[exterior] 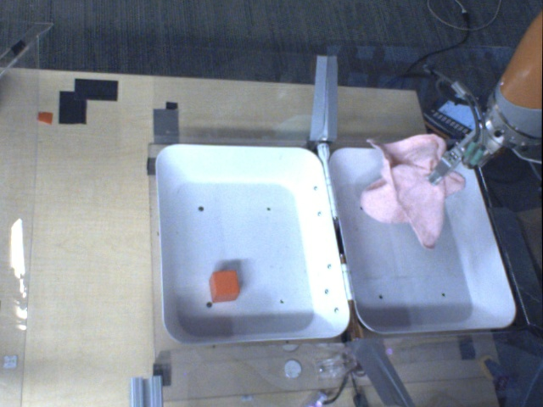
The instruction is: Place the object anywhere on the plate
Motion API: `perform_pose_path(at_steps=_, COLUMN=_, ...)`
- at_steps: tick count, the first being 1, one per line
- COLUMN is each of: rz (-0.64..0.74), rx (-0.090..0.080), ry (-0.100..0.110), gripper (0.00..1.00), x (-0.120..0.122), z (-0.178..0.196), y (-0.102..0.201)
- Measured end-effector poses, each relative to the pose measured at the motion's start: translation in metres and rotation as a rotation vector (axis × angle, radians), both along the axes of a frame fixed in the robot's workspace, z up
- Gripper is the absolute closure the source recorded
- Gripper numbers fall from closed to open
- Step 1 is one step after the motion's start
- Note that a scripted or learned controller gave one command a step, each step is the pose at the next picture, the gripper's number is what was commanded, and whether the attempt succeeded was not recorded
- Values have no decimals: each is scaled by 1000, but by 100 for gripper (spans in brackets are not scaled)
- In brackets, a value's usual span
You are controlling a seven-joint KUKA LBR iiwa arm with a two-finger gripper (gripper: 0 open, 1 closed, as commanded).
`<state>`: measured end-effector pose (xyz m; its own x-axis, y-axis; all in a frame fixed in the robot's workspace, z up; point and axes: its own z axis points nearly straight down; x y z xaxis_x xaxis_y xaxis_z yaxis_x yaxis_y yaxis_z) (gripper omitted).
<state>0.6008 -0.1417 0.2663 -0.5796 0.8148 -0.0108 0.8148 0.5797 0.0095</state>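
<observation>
The gripper sits at the far right corner of the right bin, its tip pressed into the upper edge of the pink cloth, probably to pinch a fold, though I cannot tell whether it is open or closed. The cloth lies crumpled in that bin's far half. Count: two bins, one cloth, and one orange cube near the front of the left bin.

No readable text, labels, brands or numbers anywhere. Black block marks and a small orange square on the bench, far left of the gripper, carry no lettering.
</observation>
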Motion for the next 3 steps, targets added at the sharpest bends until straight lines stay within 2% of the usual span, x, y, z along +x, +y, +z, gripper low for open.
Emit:
perform_pose_path(at_steps=1, rz=5, rx=2, ry=7, gripper=100, x=2, z=-41, y=2)
perform_pose_path(at_steps=2, rz=410, rx=-1, ry=7, gripper=100, x=-12, z=-40, y=62)
perform_pose_path(at_steps=3, rz=809, rx=-5, ry=6, gripper=100, x=-25, z=-48, y=108)
